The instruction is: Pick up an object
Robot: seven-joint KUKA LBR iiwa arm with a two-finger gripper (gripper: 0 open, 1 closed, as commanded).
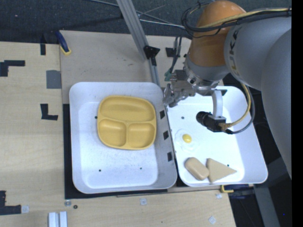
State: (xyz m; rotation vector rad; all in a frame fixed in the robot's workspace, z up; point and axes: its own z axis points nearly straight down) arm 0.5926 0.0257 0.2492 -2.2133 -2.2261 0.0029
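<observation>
Arm (246, 41): large grey body with an orange band, reaching in from the right and hanging over the upper part of the right bin.

Desk (28, 141): pale wood surface carrying two shallow white bins side by side.

Left bin (80, 174): holds one yellow divided plate (127, 122), lying flat in the upper half, three compartments facing up.

Right bin (246, 155): holds three small items toward its near end. A tan wedge (220, 169) lies in the lower right part; a tan rounded roll (195, 168) sits just beside it on the left, apparently touching. A small yellow piece (186, 138) lies apart, further up and near the bin's left wall.

Tool (176, 94): positioned at the upper left corner of the right bin, near the wall between the bins. Whether it is spread or closed cannot be told from this angle, and nothing can be made out in its grip.

Assessment: the pick appears not yet made; all items rest in their bins. The small yellow piece is the nearest candidate. The next move would call for travel toward the near end, centring above the chosen item, then a descent. The yellow piece is small and likely to slip; the roll and wedge crowd each other.
</observation>
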